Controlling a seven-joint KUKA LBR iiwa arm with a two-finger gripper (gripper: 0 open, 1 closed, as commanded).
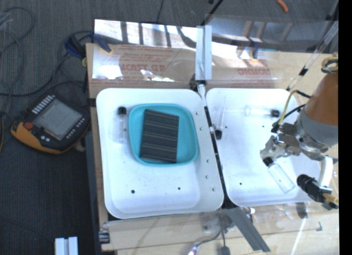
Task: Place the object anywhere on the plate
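Grey arm (322,110) (from the right) hangs its gripper (270,155), grip unreadable, over right bin (242,188).

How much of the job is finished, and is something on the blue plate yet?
A dark striped block already lies on the blue plate in the left bin. The gripper is over the right bin, beside a clear vial; whether it grips anything is unclear. If the vial is the object, carrying it to the plate is left.

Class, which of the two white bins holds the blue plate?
The left bin: the blue plate lies in it, bearing a dark slab. The right bin has the gripper over it.
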